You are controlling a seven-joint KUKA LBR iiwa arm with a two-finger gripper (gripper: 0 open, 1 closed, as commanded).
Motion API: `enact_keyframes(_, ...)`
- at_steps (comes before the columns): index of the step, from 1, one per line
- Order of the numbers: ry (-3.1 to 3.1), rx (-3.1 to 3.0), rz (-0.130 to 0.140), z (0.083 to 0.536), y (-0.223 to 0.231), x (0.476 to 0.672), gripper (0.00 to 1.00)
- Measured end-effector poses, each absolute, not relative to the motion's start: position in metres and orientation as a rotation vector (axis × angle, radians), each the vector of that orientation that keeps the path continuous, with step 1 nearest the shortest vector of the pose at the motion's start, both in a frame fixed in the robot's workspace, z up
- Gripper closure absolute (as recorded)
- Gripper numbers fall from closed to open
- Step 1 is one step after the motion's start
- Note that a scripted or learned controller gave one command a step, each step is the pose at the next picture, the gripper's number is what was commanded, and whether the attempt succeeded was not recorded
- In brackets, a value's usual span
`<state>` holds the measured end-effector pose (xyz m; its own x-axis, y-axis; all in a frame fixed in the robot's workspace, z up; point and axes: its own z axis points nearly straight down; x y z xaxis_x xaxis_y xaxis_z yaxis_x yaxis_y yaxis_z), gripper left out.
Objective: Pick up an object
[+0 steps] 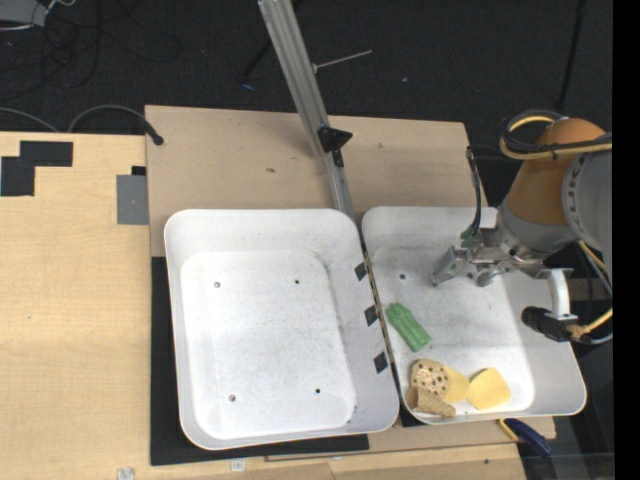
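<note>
In the right bin (540, 400), a green oblong block (408, 326) lies near the left wall. At the bin's front edge sit a speckled tan cookie-like piece (430, 379) and a yellow wedge (486, 389), close together. My gripper (462, 269) hangs over the upper middle of this bin, up and right of the green block and well apart from it. Its metal fingers (445, 267) look spread, with nothing between them. The grey arm with its orange band (545, 183) comes in from the right.
The left bin (185, 268) stands beside the right one, joined along a divider with black clips (371, 313). A slanted metal rail (300, 78) rises behind the bins. Cables (570, 323) hang at the right by the arm.
</note>
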<state>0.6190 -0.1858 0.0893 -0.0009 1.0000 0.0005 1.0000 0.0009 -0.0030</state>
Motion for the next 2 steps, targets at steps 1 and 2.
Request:
enact_keyframes(1, -2.220, -2.220, 0.002, 0.101, -0.186, 0.619, 1.00)
enact_keyframes(2, -2.225, -2.221, -0.003, 0.151, -0.177, 0.623, 1.00)
